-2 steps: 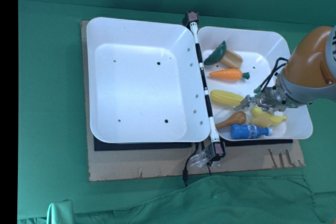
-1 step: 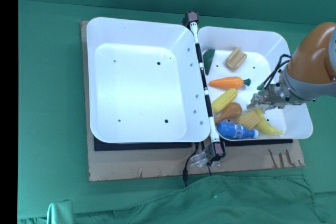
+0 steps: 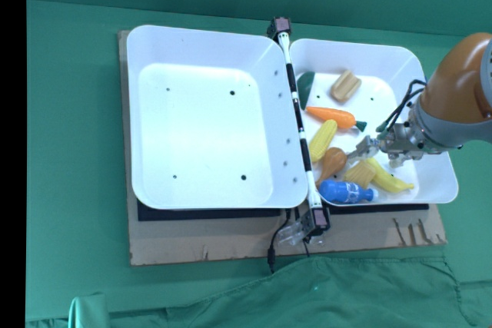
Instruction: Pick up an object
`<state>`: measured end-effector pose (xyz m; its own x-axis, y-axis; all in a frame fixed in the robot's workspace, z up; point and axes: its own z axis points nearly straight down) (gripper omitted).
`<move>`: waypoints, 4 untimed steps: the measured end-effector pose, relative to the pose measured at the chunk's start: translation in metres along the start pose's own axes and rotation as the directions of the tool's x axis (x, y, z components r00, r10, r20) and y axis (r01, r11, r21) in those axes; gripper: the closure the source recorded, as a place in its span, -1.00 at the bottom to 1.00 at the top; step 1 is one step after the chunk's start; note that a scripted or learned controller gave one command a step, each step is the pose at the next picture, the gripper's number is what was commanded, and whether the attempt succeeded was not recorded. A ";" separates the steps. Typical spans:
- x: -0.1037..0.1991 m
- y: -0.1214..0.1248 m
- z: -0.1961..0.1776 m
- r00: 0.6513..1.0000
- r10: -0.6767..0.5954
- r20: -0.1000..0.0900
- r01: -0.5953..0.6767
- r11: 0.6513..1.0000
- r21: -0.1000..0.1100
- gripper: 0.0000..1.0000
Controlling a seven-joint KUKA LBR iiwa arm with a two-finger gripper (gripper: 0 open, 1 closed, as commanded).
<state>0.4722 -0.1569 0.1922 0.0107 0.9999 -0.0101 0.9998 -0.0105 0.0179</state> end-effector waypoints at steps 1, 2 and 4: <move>-0.009 0.001 -0.093 1.000 -0.007 -0.005 0.007 1.000 0.009 -1.00; -0.010 0.001 -0.098 1.000 -0.002 -0.005 0.002 1.000 0.017 1.00; -0.033 0.073 -0.388 1.000 -0.010 -0.001 0.010 1.000 0.002 1.00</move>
<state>0.5378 -0.1871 0.5814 0.0009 1.0000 -0.0092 0.9999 -0.0007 0.0157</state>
